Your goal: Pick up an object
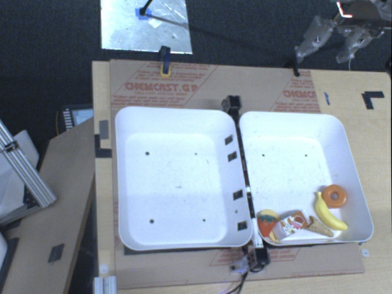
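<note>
Down in the near right corner of the right-hand shallow white plastic bin (288,133) sits a little huddle of toy food. The curved yellow plastic banana (329,213) lies against the bin's right wall, its lower tip pointing toward the front edge. Just above it, touching its upper end, is a round orange doughnut-shaped ring with a dark centre (334,195). To the banana's left lies a small white and red printed packet (290,225), tilted, and beside that, hard by the divider between the bins, a rounded red-orange fruit-like piece (267,222) with a yellowish top. A tan wedge-shaped piece (320,228) lies between the packet and the banana, just under the banana's curve.

The left-hand shallow white plastic bin (174,176) sits alongside, joined by black clips down the middle seam. Both bins rest on a brown cardboard sheet printed with red lettering (184,81) on the bench.

Up in the far right corner, well apart from the objects and off beyond the bins, hangs the pale grey two-finger gripper (334,41), its fingers spread and nothing between them. A shiny square metal plate (146,17) lies on the dark floor at top left.
</note>
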Tool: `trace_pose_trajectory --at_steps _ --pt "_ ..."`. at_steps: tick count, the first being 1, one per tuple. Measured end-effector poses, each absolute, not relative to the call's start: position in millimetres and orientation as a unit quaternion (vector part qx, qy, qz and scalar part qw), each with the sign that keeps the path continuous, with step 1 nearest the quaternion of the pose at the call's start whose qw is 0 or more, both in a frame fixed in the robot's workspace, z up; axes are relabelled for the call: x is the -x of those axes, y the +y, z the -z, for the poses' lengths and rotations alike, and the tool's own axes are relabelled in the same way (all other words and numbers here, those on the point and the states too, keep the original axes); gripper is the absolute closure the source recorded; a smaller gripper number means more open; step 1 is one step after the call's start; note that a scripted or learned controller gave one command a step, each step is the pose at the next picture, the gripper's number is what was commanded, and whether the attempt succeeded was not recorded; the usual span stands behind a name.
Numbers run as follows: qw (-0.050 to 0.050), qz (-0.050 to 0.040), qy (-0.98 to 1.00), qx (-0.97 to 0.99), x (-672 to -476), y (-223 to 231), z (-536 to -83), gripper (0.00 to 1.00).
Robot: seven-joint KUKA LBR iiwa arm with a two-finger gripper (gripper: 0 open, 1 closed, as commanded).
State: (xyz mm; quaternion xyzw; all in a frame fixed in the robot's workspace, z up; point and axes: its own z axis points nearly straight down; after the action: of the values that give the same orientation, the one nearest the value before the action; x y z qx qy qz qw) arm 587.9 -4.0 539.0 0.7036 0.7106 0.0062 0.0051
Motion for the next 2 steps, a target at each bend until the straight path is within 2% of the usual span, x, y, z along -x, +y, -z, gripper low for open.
trace_pose_trajectory --at_steps 1,2 --pt "0.001 -0.0013 0.707 -0.707 -543.8 -14.0 -535.9 0.00" --pt "0.001 -0.0014 0.708 -0.706 -495.5 -20.0 -535.8 0.00"
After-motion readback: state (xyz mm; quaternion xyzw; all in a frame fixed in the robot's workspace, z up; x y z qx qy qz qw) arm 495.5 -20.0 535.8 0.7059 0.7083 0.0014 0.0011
